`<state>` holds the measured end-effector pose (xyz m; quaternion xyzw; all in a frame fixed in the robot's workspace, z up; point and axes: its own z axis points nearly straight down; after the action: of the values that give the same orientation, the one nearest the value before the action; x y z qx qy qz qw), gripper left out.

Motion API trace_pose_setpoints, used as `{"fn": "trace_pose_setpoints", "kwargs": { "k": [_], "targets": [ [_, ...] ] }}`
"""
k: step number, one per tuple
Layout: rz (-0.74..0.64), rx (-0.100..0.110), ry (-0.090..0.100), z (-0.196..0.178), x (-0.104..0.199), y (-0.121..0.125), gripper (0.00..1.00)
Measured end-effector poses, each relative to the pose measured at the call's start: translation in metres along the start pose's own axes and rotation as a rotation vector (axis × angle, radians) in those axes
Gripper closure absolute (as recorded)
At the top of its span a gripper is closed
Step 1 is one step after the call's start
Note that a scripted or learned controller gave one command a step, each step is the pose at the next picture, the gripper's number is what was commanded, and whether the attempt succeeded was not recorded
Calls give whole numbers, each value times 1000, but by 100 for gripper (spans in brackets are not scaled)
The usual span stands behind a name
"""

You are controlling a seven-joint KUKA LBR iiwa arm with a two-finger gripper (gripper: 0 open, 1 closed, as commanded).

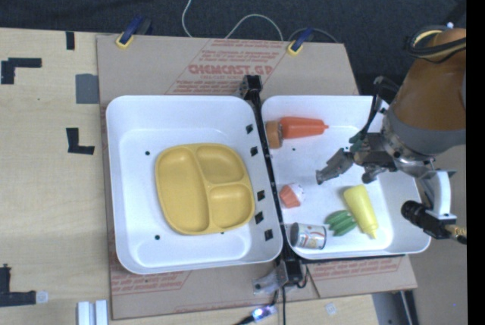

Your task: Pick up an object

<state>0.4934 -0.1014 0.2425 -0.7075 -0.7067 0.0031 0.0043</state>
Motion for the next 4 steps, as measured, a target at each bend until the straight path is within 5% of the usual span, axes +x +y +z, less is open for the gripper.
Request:
{"fn": "trace_pose_setpoints", "kwargs": {
  "k": [1,4],
  "targets": [
    [-2,-9,-1,-4,0,2,0],
    [-2,-3,0,131,-6,5,0]
  ]
}}
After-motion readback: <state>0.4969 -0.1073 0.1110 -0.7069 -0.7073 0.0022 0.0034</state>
